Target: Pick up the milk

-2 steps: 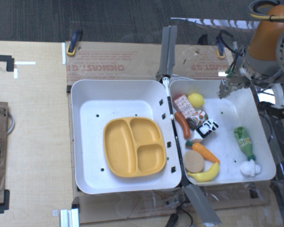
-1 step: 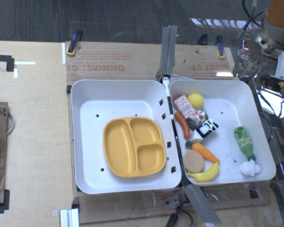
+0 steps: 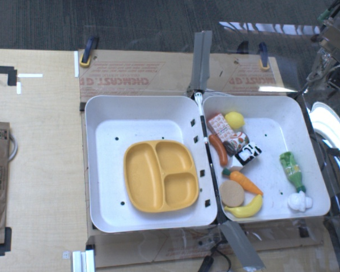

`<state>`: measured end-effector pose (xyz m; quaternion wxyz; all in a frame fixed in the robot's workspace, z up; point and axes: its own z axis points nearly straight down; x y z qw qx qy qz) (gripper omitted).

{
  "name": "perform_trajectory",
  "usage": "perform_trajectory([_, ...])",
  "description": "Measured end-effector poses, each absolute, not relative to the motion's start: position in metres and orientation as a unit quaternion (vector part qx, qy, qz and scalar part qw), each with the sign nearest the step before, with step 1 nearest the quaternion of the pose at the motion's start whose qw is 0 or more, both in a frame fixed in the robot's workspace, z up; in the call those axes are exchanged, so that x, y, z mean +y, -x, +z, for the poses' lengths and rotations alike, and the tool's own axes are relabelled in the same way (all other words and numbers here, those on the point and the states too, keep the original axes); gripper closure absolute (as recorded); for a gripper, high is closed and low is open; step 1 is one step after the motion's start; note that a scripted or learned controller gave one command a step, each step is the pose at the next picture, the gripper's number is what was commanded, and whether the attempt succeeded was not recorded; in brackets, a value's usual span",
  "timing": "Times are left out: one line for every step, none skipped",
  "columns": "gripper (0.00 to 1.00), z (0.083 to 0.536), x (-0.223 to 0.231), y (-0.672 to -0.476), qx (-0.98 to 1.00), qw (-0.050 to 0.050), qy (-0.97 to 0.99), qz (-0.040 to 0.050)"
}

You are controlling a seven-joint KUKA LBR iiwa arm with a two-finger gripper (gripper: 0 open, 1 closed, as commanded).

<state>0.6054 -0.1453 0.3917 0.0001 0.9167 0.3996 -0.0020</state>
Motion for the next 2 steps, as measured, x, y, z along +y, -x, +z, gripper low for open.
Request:
perform_trajectory([1.00, 0.356, -0.167, -0.535, 0.149, 0.000, -0.989, -0.0034])
perform_trajectory([1.00, 0.441, -0.121, -0.486, 0.162, 0.001, -0.987, -0.0018])
